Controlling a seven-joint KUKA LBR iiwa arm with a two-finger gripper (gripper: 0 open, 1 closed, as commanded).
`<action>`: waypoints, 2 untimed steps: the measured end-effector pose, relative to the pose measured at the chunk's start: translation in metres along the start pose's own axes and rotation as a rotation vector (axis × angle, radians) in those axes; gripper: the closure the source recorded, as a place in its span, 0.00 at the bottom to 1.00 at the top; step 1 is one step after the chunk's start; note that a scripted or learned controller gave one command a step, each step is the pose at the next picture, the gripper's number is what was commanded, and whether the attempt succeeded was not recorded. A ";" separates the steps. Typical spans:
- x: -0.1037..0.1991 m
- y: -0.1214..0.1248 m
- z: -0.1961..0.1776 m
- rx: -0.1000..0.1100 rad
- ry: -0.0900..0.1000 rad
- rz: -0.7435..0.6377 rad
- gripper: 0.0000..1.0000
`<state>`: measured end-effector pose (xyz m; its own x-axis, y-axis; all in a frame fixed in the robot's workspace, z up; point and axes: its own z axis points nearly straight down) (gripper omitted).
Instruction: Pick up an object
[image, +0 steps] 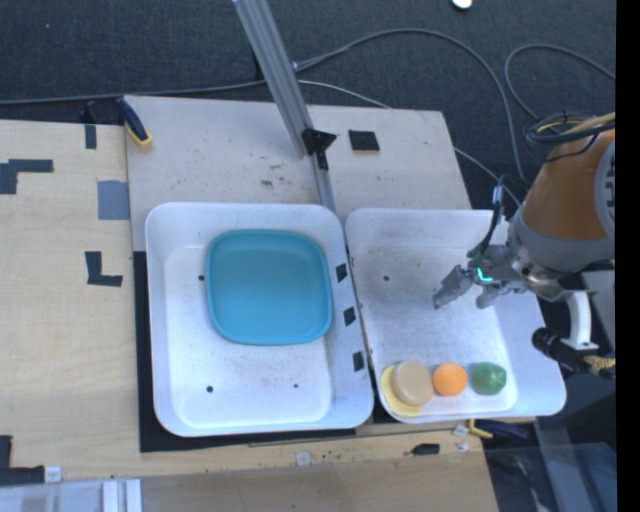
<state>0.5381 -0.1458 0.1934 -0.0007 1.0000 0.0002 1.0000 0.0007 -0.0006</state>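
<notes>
While hovering over the right bin near its right edge: gripper parted wide, holding nothing; 3 objects along the front edge: beige disc, orange ball, green ball.

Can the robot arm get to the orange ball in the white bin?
Probably yes. The gripper hangs over the right bin, and nothing covers the orange ball, though close neighbours may crowd it.

Wooden bench, two white bins side by side
</notes>
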 end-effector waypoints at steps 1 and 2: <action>0.000 0.000 0.000 0.000 0.000 0.000 0.00; 0.002 0.002 0.062 0.005 0.001 0.000 0.00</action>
<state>0.5396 -0.1437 0.1310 -0.0008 1.0000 0.0009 1.0000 0.0008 -0.0058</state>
